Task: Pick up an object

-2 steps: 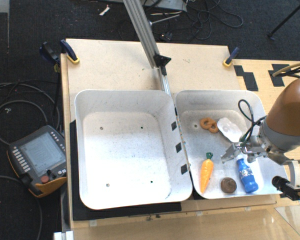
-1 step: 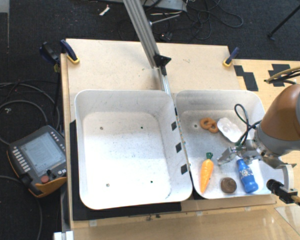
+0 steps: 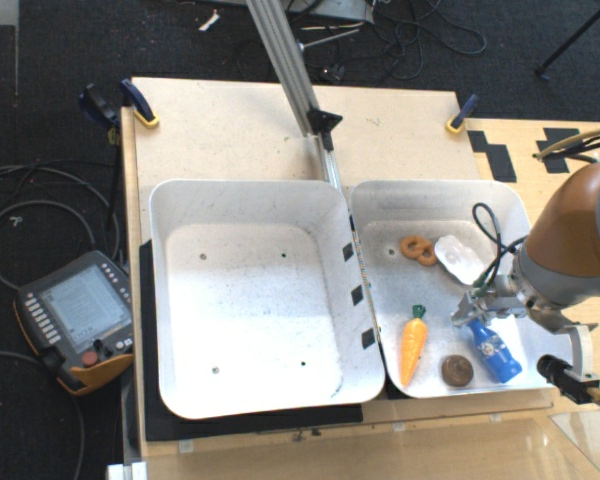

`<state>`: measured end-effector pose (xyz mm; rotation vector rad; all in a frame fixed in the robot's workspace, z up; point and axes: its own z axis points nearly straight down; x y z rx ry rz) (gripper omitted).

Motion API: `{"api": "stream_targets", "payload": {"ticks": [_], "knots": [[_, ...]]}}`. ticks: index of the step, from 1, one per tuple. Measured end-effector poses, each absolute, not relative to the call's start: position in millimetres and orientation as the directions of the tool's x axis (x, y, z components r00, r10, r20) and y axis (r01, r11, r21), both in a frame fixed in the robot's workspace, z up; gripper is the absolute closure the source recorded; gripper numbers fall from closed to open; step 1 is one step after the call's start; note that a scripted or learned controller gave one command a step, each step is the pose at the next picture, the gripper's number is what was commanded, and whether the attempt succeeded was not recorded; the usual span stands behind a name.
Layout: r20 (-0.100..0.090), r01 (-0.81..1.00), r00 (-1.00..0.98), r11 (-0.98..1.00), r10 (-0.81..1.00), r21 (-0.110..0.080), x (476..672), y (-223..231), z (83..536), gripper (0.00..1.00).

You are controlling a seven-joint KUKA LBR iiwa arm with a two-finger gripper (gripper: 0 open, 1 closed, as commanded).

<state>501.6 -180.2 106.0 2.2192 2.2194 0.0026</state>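
A: What sat in the 2 white bins?

B: The left bin [image 3: 245,298] showed bare floor with a few small dark specks. The right bin [image 3: 420,203] held 5 things: 1 toy carrot [image 3: 412,346] near its left wall, 1 brown pretzel-shaped ring [image 3: 417,248] toward the back, 1 pale white piece [image 3: 458,257] just beside that ring, 1 round brown disc [image 3: 458,370] at the front, and 1 blue bottle [image 3: 494,352] just right of the disc.

A: And the arm?

B: The grey arm [image 3: 572,240], with its orange band, reached in from the right, over the right bin's right side. The gripper [image 3: 483,304] hung directly above the blue bottle's upper end, between the white piece and the bottle.

A: Fingers wide or narrow?

B: I could not tell; the metal parts at the tip blurred together, and nothing was plainly caught between them.

A: Anything around the bench?

B: 1 slanted aluminium pole [image 3: 285,53] ran down to the seam between the bins. 2 clamps [image 3: 140,105] held the board's back corners. 1 teach pendant [image 3: 78,313] lay on the dark floor at left, with cables nearby. A black cable looped over the right bin beside the arm.
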Motion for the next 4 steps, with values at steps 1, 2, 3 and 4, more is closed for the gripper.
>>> {"api": "stream_targets", "payload": {"ticks": [1,2,3,4], "knots": [[-0.002,1.000,-0.004,0.004,1.000,0.005,505.1,-169.7,158.2,1.00],[-0.003,1.000,-0.004,0.004,1.000,0.007,512.8,-166.3,219.3,1.00],[-0.001,1.000,-0.003,0.003,1.000,0.002,513.7,-166.2,229.4,1.00],[0.001,1.000,-0.008,0.008,1.000,0.000,532.6,-107.1,223.2,1.00]]}}
